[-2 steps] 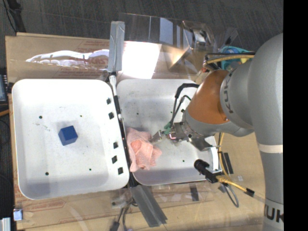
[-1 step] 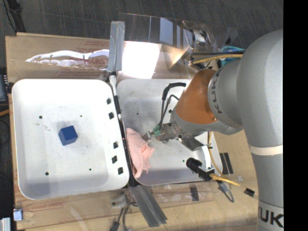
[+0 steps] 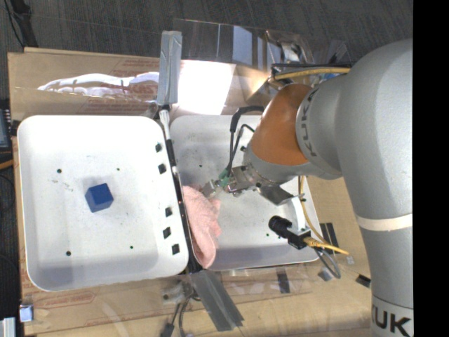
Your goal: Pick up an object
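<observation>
Camera view: the gripper (image 3: 216,184) hangs low in the right bin (image 3: 280,258), at the bin's 9 o'clock side, with the grey arm (image 3: 365,132) and its orange band (image 3: 277,128) sweeping in from 3 o'clock. Just at 7 o'clock of the tool lies a pink cloth (image 3: 201,223), crumpled against the divider between the bins; the tip looks to be touching or nearly touching the cloth's upper edge, though whether the claw is spread or closed I cannot tell — the wrist hardware hides it. Nothing is visibly held.

The cloth seems the likely target. To do this step well, I judge the tool should shift toward the cloth's bulk at 6 o'clock, press down into a thick fold rather than the thin edge, and keep off the bin wall, since soft fabric slips easily from a shallow pinch.

The other candidate, a blue cube (image 3: 99,196), sits in the left bin (image 3: 42,139), well apart at 9 o'clock.

Writing: "KUK" reads on the arm's base at lower right, and part of the same mark runs beside the band. Faint red print on the plastic bag (image 3: 98,86) at 11 o'clock is illegible.
</observation>
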{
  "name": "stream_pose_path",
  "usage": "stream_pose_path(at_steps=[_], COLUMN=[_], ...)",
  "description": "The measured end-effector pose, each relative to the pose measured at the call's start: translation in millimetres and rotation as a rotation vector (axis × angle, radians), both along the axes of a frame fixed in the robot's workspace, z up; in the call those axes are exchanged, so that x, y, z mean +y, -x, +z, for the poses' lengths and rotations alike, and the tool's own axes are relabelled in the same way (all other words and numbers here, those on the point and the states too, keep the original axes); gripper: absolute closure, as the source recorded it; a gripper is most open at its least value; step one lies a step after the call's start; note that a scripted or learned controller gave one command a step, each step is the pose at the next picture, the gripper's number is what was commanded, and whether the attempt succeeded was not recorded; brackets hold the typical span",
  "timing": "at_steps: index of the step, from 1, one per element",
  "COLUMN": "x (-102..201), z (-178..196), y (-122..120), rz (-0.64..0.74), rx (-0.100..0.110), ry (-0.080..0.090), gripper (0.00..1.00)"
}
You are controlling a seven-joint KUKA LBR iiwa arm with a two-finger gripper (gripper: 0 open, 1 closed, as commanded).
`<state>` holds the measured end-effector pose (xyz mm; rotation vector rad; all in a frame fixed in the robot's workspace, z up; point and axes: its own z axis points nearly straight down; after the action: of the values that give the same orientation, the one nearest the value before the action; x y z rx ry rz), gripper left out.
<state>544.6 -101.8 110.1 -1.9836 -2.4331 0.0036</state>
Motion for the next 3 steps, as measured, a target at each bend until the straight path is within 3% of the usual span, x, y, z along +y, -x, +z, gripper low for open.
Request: stream_pose_path(at_steps=[1, 2, 3], x=[3.2, 3.9, 2.8], z=[-14.7, -5.2, -4.8], y=[13.0, 12.8, 12.7], rz=[0.266, 0.272, 0.27], rx=[-0.011, -0.008, -0.009], ry=[0.005, 0.002, 0.004], gripper=[0.0, 1.0, 0.0])
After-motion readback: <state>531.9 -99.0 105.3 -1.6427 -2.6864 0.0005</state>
